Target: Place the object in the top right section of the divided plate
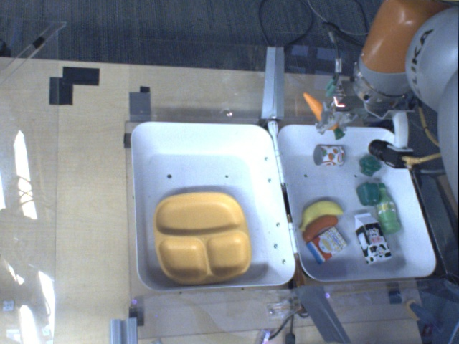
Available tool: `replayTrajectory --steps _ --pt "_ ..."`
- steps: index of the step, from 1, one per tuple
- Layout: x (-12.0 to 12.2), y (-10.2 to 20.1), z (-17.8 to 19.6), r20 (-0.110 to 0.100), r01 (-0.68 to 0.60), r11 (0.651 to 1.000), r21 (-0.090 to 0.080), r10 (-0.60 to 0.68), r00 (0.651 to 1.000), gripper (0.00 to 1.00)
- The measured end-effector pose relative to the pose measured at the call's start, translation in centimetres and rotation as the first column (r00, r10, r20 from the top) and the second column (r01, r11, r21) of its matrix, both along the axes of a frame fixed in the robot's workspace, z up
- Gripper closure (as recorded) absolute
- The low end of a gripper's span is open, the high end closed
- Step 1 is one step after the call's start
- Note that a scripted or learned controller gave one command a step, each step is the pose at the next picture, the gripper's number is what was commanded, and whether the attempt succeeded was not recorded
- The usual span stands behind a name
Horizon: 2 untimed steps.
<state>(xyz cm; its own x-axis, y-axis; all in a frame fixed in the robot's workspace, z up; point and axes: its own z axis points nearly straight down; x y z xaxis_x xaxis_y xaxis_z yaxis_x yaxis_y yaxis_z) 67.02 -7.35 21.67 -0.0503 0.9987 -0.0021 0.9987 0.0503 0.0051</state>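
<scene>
— On the pale wooden bench [72,213], below a dark carpeted strip, we see two white bins: the left bin [143,156] bears one yellow divided plate [203,235].

— And the right bin [423,256]? We count a banana [323,209], a small can [329,155], a cow-print carton [372,241], green pieces.

— At upper right, the arm [412,38] leans over that bin's far rim; its gripper [334,113] pinches an orange carrot [313,105], raised above the rim.

Clearance around the divided plate [203,236]

My way to the plate's top right section is open above the left bin [201,149]; white floor lies bare beyond the plate. Right of it, a raised divider rail [281,192], then crowded small items.
</scene>
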Motion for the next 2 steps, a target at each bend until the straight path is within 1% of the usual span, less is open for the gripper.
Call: replayTrajectory --steps 1,2 --pt "-2.1 7.8 -3.2 -0.002 0.158 0.987 0.004 -0.158 0.988 1.0" --pt "-6.3 15.7 -2.3 -0.004 0.211 0.978 0.003 -0.211 0.978 1.0"
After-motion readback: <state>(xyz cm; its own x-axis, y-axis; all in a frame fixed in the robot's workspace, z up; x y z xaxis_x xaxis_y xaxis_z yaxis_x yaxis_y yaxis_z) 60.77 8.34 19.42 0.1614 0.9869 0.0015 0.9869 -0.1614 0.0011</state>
